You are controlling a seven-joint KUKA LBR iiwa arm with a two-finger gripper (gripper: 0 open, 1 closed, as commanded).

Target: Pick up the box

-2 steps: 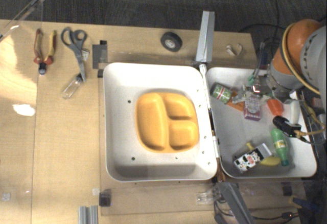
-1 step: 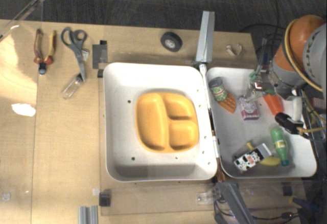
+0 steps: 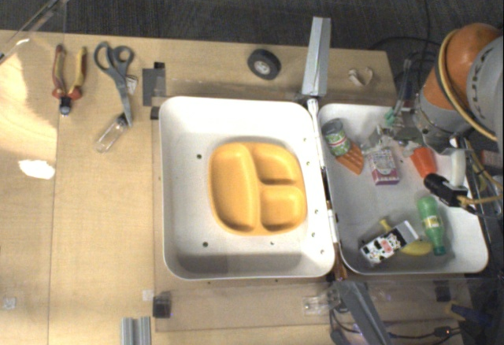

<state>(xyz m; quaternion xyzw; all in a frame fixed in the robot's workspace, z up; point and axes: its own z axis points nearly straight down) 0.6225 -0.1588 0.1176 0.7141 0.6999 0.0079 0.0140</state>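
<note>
— Left to right, then?
— Pliers [image 3: 67,77] and scissors [image 3: 118,76] parked on the bare bench, clear of the work. Left bin [image 3: 181,249] given over to a yellow divided tray [image 3: 257,184], probably as a drop spot.
— And the box [image 3: 384,165]?
— Far half of the right bin [image 3: 343,233], lying flat beside an orange packet [image 3: 352,157]. Small, pale, pinkish-purple print on top.
— Gripper [image 3: 400,124]?
— Just above the box's far edge, likely lining up. Spread or pressed together: cannot tell.
</note>
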